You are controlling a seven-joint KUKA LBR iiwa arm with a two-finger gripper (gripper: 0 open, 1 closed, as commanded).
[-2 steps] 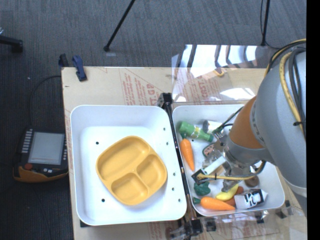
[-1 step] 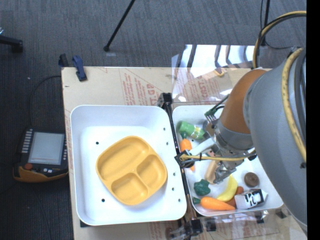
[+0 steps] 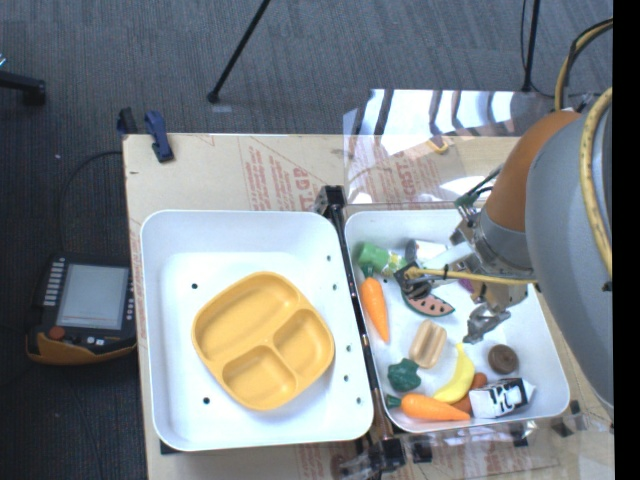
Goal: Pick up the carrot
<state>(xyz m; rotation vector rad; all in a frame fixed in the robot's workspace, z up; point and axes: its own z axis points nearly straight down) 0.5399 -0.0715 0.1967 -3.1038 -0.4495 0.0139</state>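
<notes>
Carrot along right bin's left wall, crowded by toy foods, gripper hovering well right of it, finger opening cannot be told.

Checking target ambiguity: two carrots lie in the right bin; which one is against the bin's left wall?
The upper carrot, lying lengthwise along the left wall; the other carrot lies crosswise at the front.

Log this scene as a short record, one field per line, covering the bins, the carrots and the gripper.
left bin: holds a yellow divided plate
right bin: toy food
carrots: upright carrot by the left wall; second carrot lying near the front edge
other items: banana, watermelon slice, broccoli
gripper: above right bin, apart from both carrots
</notes>
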